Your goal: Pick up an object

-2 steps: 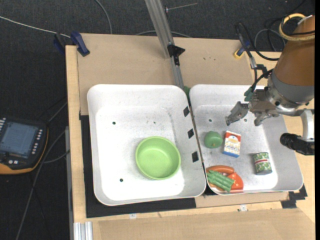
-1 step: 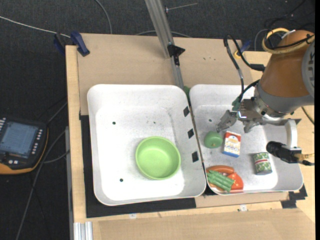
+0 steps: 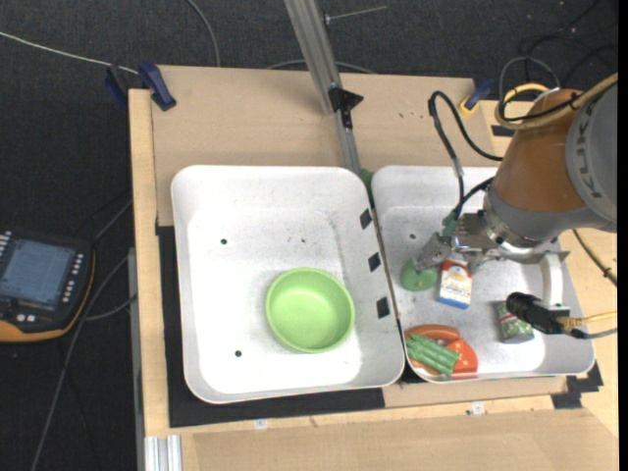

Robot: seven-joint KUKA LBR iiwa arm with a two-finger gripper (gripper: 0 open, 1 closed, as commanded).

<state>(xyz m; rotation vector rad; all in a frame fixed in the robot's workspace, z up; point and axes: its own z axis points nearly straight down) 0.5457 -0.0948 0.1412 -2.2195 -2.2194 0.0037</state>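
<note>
My gripper (image 3: 449,255) hangs low in the right bin (image 3: 392,199), its grey fingers (image 3: 429,257) spread open. Just below the fingertips stands a small white, blue and orange carton (image 3: 455,287), its top close to the fingers but not clamped. A flat green round piece (image 3: 419,280) lies to the left of the carton, beside the left finger. At the bin's front sits a plate with red and green toy vegetables (image 3: 441,353). A small dark green object (image 3: 513,326) rests to the right of the carton.
The left bin (image 3: 196,224) holds a light green bowl (image 3: 309,309) near its front right. A metal pole (image 3: 316,42) slants down to the divide between the bins. Black cables (image 3: 446,126) trail along the arm at the back right.
</note>
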